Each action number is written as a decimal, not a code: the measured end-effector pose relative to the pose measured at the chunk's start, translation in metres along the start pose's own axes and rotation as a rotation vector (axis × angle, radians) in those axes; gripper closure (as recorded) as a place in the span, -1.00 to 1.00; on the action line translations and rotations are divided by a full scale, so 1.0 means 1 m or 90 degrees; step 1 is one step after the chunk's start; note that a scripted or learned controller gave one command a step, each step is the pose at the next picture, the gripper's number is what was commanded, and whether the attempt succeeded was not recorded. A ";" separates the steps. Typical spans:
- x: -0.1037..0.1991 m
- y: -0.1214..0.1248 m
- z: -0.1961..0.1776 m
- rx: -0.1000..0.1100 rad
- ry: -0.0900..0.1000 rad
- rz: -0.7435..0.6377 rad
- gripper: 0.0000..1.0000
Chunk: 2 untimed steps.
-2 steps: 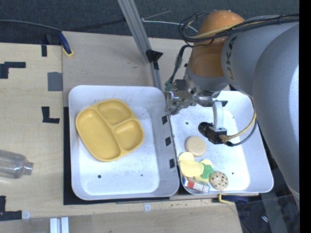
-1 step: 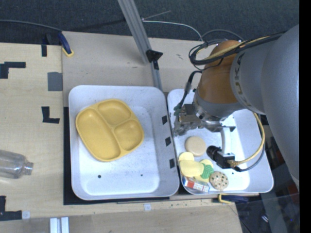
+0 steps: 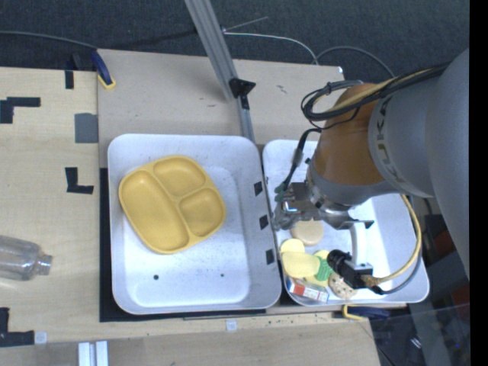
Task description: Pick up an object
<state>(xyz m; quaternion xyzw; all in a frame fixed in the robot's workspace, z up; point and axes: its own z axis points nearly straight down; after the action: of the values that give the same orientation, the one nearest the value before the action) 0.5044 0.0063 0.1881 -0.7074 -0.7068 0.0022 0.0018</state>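
Observation:
My gripper reaches down into the right bin, near its left wall. The arm's orange band and grey body cover most of that bin. Just below the gripper lies a pale round piece, and under that a yellow object. A small green item and a red and white packet lie at the bin's front edge. The view does not let me see whether anything sits between the fingers.
The left bin holds a yellow divided tray. A clear plastic bottle lies on the bench at far left. A metal pole slants down toward the wall between the bins.

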 end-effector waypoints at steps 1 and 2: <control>0.070 0.060 0.000 -0.005 0.002 -0.006 1.00; 0.041 0.016 0.000 0.000 -0.001 0.000 1.00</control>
<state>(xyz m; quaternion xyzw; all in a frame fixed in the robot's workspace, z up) 0.5207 0.0473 0.1881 -0.7076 -0.7066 0.0026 0.0015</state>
